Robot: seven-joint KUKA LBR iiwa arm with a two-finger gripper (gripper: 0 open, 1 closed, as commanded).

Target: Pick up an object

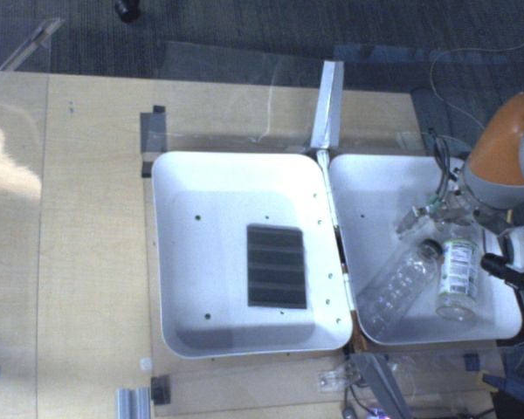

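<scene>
Right bin (367, 199): clear plastic bottle (400, 284) lies on its side, see-through, hard to trace. Beside it a small labelled bottle (458, 275). Left bin (183, 234) holds a dark ribbed pad (276, 266). Gripper (445, 201) sits above the bottles, blurred; state unreadable.

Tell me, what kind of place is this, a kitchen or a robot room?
Most likely a robot lab or test bench. A grey arm with an orange band reaches over two shallow white plastic bins on a pale wooden bench, and loose cables trail across the dark carpeted floor.
</scene>
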